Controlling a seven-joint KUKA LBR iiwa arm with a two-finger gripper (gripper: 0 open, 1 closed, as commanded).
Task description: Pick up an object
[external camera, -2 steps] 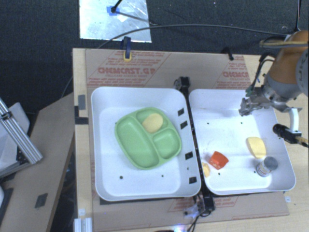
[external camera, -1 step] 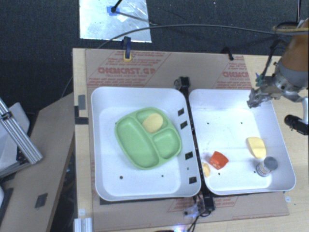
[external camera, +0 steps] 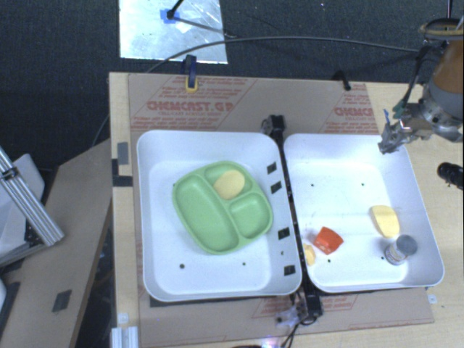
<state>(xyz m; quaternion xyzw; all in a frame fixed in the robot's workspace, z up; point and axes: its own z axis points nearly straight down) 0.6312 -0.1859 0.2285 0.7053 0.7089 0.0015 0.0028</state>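
Dark carpet lay behind the counter, whose brown board bore red lettering and carried two shallow white bins side by side. A foil sheet rested on the carpet at twelve o'clock, well apart from the bins.

Of the two, the left bin held a green divided tray near its centre, tilted askew. A pale yellow rounded object sat in the tray's compartment at one o'clock.

Within the right bin, the things for picking lay toward its five o'clock side. A yellow wedge-shaped piece lay at four o'clock of the bin's centre, and just beside it, at its five o'clock, stood a small grey can. An orange-red object lay toward six o'clock, with a small yellow bit just beside it against the bin's left wall.

From three o'clock the grey arm reached in; its gripper hung over the right bin's far rim at one o'clock, well apart from every object. Whether the fingers were open or closed I could not tell; nothing showed between them.
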